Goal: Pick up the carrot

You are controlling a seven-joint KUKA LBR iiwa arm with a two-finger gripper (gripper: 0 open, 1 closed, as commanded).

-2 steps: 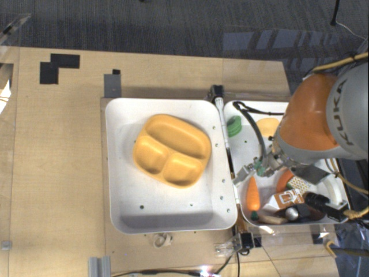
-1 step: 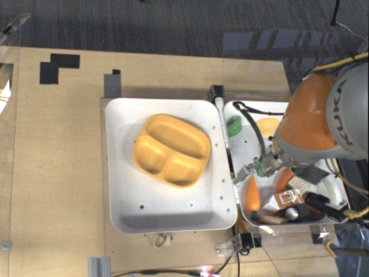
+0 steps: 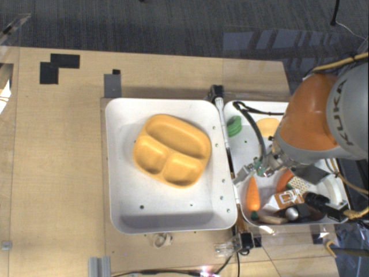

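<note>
**Arm low over the right bin, carrot not yet taken**

The carrot serves as the landmark: it lies in the right bin, hard against that bin's left wall and close to its near edge, pointing roughly toward the far side. Nearer than the carrot, along the front rim, sits a clutter of dark and brownish objects, too jumbled to name. Just right of the carrot and slightly beyond it, the gripper hangs close above the bin floor beneath the orange wrist band; whether it is released or clenched cannot be told, and nothing is visibly caught in it. A second orange item lies right of the carrot, partly under the arm. Farther off, a green object rests beyond the carrot near the same wall. To the carrot's left, the left bin carries a yellow moulded tray.

The step looks like the approach. Next, the gripper likely needs to shift left and nearer, straddle the carrot across its width, and avoid the wall.
</note>
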